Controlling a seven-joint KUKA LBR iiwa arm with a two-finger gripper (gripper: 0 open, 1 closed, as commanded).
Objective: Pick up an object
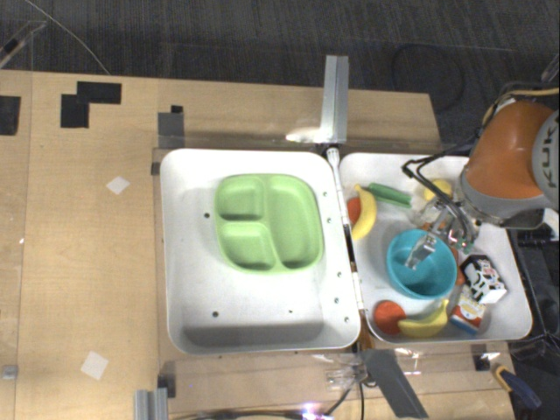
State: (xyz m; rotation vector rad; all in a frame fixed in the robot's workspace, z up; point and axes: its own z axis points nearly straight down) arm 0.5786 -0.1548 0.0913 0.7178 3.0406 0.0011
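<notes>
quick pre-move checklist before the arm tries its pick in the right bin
1. Gripper is over the right bin: ok, it hangs above the blue bowl.
2. Something held between the fingers: cannot tell, too small and blurred.
3. Nearby clutter: not ok, a banana, a second banana, an orange ball and a black-and-white toy crowd the bowl.
4. Cables at the wrist free of objects: cannot tell.
5. Green divided tray sits flat in the left bin: ok.
</notes>
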